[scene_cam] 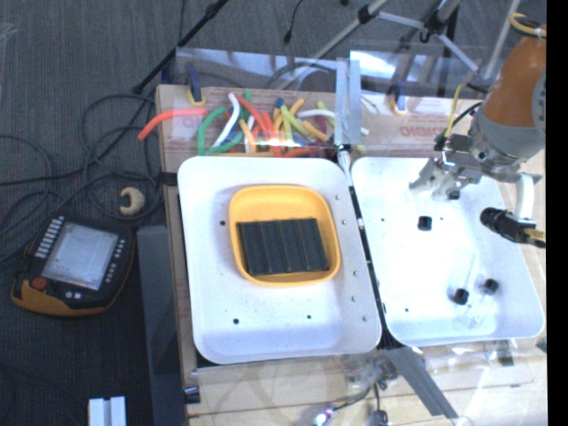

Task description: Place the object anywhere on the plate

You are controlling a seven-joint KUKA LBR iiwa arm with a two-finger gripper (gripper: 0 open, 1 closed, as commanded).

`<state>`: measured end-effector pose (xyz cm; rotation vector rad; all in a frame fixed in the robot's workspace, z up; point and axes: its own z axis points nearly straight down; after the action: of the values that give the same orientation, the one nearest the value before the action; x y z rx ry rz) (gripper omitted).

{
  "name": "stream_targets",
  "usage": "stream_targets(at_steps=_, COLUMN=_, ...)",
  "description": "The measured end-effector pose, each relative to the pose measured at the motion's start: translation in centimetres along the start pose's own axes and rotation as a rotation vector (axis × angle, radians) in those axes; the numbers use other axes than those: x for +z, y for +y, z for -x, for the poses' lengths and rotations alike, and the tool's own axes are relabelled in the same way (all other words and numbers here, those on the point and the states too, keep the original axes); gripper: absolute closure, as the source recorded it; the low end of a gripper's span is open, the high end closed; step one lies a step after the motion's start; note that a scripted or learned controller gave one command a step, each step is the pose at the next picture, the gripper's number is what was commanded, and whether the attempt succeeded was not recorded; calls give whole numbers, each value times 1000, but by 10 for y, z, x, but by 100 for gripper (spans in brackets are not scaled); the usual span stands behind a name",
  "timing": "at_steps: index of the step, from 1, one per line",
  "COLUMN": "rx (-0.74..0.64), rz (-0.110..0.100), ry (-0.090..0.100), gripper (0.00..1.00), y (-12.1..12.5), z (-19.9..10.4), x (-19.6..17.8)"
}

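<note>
Gripper (441, 183) hovers in right bin (390, 264), right of plate (282, 204); jaw state indiscernible. Pick pending: descent onto small black object (424, 223) judged needed.

Yellow plate (238, 204) lying flat in the left bin, dark ribbed slab (281, 246) on it, well left of the gripper (441, 185), small black object (424, 224) sitting in the right bin just below the gripper

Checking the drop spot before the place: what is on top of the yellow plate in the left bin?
A dark ribbed rectangular slab lies flat on the yellow plate, covering most of its middle. The plate's rim shows all round it. Whatever lies beneath the slab is hidden.
</note>
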<state>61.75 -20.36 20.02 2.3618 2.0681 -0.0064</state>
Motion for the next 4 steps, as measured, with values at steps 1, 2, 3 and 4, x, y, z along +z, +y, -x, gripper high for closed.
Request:
stream_targets(at_steps=1, rx=-217, rz=0, ry=5, gripper=100, y=-44, z=-20, x=25)
stream_targets(at_steps=2, rx=-283, rz=1, ry=5, gripper=100, y=-85, z=-50, x=-12)
stream_targets(at_steps=3, rx=-448, rz=1, ry=6, gripper=100, y=-120, z=-84, x=17)
stream_targets(at_steps=4, rx=-582, rz=23, ry=-4, gripper=100, y=-78, z=-90, x=29)
